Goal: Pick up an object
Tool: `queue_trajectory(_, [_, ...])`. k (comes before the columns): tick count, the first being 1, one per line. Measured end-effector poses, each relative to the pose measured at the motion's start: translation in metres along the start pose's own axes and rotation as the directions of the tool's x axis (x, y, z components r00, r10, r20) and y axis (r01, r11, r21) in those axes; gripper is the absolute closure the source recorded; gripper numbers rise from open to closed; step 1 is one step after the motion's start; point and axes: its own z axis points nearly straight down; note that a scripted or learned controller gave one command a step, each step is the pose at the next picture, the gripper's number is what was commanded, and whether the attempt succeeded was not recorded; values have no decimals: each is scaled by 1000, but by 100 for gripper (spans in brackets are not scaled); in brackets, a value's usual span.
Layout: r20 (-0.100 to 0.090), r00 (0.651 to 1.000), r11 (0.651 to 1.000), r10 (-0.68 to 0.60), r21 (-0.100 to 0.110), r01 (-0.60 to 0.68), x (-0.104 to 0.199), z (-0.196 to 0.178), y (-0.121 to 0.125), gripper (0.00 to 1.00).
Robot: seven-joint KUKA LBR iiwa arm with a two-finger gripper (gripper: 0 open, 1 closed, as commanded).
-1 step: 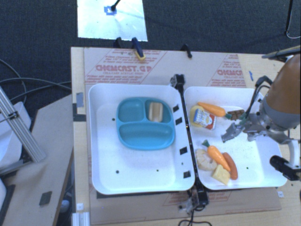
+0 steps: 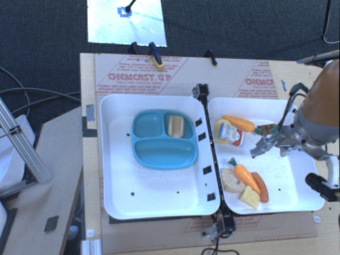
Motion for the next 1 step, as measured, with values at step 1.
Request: queue_trajectory(1, [-1,1000,1000,2,4,-2,5,43,0,0])
